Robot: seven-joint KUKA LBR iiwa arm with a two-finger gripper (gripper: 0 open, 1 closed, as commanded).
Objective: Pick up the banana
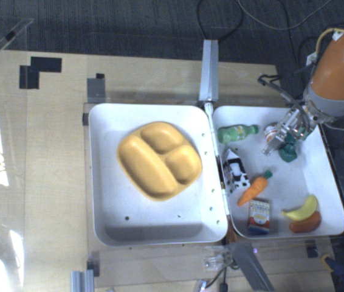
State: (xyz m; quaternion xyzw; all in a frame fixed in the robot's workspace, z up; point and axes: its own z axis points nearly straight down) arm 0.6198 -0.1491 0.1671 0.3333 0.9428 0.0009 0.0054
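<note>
The banana (301, 208) is found in the right bin's (336, 181) near corner, touching a red fruit (304, 225), well apart from the tool (279, 140). The tool is held over a teal object (288, 151); its state cannot be told. The arm (336, 72) is seen reaching in from the right.

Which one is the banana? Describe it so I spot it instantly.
Look in the right bin, at its near right corner. The banana is the small curved yellow piece lying against a red-orange item, right of the juice box.
</note>
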